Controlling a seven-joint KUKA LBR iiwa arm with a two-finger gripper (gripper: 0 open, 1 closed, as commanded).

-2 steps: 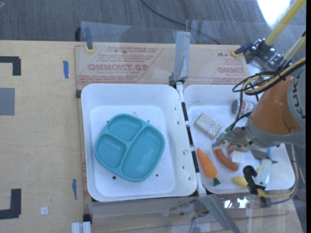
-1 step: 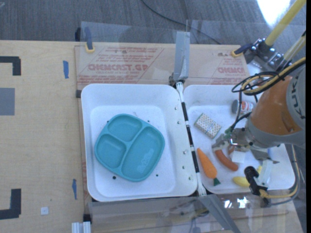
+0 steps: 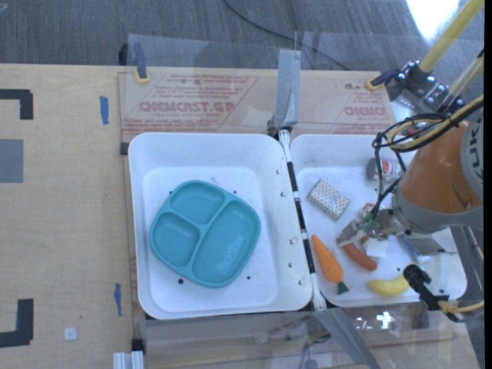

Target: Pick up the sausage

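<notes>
On the bench, the right bin (image 3: 350, 156) holds sausage (image 3: 360, 257), carrot (image 3: 330, 261) and banana (image 3: 387, 286); jaw state seemingly unclear

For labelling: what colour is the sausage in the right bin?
Reddish-orange sausage, seen in the camera view just below the gripper.

From my feed, the hand (image 3: 361, 231) sits low in the right bin (image 3: 307, 148), just above the sausage (image 3: 360, 257); beside the sausage lie the carrot (image 3: 330, 263) and banana (image 3: 388, 286)
</notes>
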